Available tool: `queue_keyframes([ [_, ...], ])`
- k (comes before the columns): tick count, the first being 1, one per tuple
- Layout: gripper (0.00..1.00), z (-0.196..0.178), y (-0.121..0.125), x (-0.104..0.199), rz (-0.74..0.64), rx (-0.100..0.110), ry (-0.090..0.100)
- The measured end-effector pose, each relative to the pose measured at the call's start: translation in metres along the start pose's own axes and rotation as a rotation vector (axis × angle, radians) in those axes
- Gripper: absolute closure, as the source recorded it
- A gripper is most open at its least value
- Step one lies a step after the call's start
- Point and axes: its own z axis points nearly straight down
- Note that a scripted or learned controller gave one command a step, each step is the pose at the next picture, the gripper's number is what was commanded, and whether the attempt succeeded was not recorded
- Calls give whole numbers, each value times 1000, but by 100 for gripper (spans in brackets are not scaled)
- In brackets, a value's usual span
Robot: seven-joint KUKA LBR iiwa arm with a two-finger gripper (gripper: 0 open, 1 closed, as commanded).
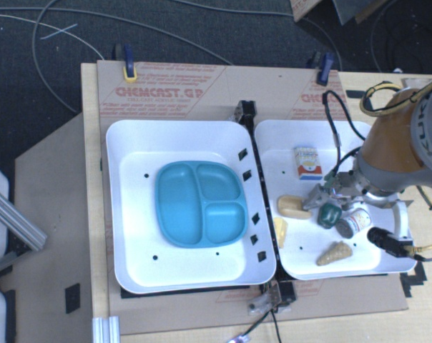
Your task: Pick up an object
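Down in the right bin (291, 263), the gripper (329, 204) is lowered among scattered objects; whether its jaws are parted or closed cannot be told. A dark green object (329, 215) is seen just at its tip. A tan wedge (335, 253), a pale piece (290, 206) and a small carton (307, 162) lie nearby. A blue divided plate (200, 203) is held by the left bin (123, 191).

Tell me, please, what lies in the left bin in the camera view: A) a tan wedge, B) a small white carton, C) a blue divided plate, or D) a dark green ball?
C: the blue divided plate sits in the middle of the left bin, while the small carton and the tan wedge lie in the right bin.
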Motion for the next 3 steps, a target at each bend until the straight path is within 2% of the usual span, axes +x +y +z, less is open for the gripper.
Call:
queue_keyframes([
  [1, 100, -14, 1, 0, 0, -5, -1],
  [3, 100, -130, 0, 5, -2, -11, -4],
])
